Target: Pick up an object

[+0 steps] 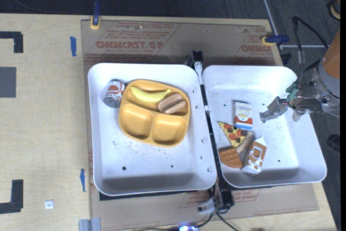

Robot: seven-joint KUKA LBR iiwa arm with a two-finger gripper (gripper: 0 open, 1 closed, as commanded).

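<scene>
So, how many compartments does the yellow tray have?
3. The long back compartment holds a banana and a hot dog; the front-left compartment and the front-right compartment lie side by side below it.

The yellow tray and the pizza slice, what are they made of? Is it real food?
The yellow tray looks like moulded plastic: smooth, slightly shiny, one even colour, with rounded compartments. The pizza slice is probably toy plastic or rubber too, since its toppings are flat, bright blobs with clean edges. It is too small to be sure.
</scene>
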